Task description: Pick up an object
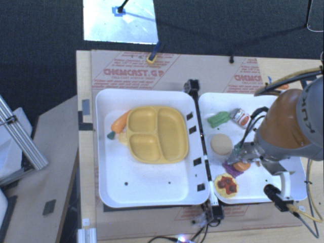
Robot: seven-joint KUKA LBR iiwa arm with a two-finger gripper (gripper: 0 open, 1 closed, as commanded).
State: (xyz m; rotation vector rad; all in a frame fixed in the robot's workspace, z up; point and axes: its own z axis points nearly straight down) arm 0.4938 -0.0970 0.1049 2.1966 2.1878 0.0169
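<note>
Arm (288, 123) w/ gripper (242, 158), grip state indiscernible, poised directly over orange/purple toy (238, 167); round tan piece (221, 144) at 10 o'clock.

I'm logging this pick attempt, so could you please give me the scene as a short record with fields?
left bin: yellow divided tray, with a toy carrot at its left edge
right bin: green piece, small can, beige round piece, small pizza, purple piece, orange piece
arm: over the right bin
gripper: low, just above the orange piece
grasp: cannot tell
</note>
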